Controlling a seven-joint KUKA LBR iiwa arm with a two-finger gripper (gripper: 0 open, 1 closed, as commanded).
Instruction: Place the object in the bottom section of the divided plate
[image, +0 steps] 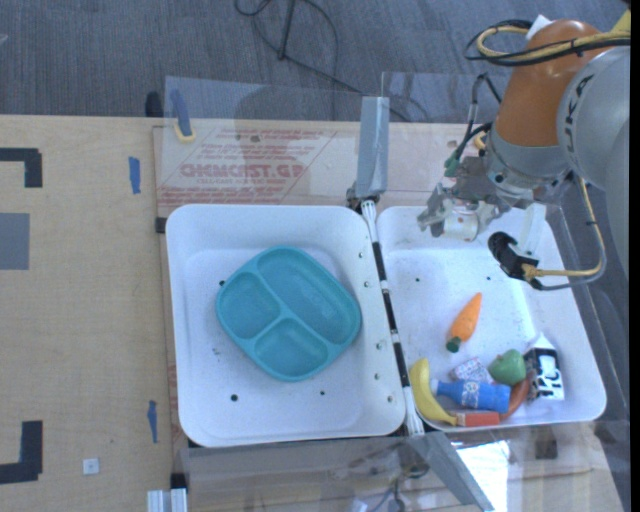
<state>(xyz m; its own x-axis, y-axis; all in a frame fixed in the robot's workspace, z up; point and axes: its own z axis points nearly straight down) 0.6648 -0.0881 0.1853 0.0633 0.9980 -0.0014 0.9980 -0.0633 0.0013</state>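
- A teal, three-section divided plastic plate is seen in the left shallow white bin.
- An orange toy carrot is seen in the right white bin, near a yellow toy banana.
- The end effector is positioned over the right bin's far edge; its opening cannot be told.

From my feed I see a pale wood bench with black tape marks at nine o'clock and blue tape bits nearby. Grey carpet runs along twelve o'clock, where dark cables trail across.
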